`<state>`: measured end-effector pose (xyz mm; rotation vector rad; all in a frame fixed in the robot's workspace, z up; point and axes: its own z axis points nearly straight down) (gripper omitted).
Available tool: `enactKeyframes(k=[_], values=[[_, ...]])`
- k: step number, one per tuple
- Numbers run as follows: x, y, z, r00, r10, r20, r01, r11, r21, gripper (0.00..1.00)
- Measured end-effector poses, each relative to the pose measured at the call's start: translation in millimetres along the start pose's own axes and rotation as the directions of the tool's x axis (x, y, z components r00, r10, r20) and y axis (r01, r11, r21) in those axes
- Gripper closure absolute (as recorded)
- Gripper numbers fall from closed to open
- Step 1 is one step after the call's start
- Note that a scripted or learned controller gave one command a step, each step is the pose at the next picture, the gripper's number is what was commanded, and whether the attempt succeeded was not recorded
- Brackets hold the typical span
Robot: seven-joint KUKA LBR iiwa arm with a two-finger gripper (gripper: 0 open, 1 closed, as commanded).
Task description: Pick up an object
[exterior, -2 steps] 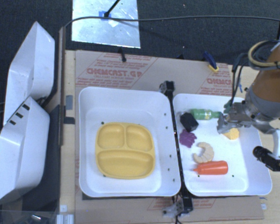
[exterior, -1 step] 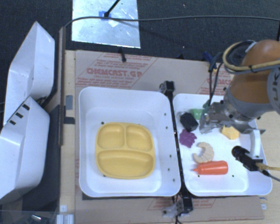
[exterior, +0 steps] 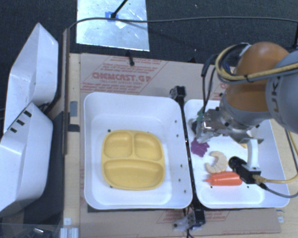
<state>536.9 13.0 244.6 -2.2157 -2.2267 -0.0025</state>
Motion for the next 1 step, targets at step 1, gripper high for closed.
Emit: enactKeyframes(k=[1], values=[[59.3, 1.6, -2.8, 1.0, -0.001, 0.0, 0.001, 1.0, 0.0, 1.0]])
